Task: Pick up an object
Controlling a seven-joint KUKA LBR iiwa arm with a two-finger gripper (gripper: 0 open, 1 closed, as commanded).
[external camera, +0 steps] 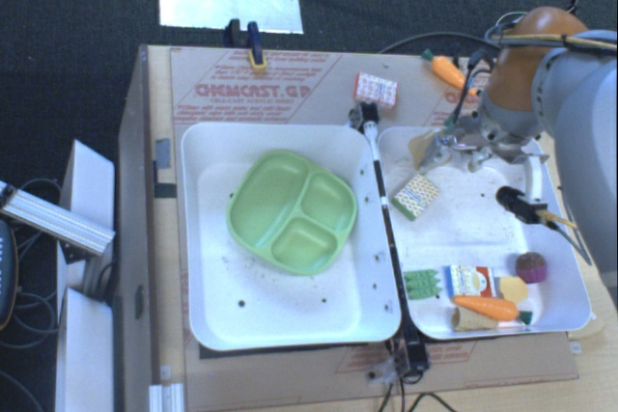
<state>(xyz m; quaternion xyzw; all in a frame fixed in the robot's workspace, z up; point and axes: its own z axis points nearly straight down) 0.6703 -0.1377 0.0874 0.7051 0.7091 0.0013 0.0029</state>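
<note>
Nearest, a carrot (488, 308) lies crosswise along the right bin's (463, 232) front wall, with a small box (470, 280) and a green piece (421, 284) just behind it. Farther back a patterned packet (417, 196) lies flat beside the divider, its long axis slanting near-left to far-right. The tool (452, 150) hangs just beyond it; whether it is apart or together cannot be told. The left bin (222, 294) holds a green plate (293, 210).

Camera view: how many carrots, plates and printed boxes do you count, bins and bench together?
Carrots: 2
Plates: 1
Printed boxes: 3
Total: 6
</note>
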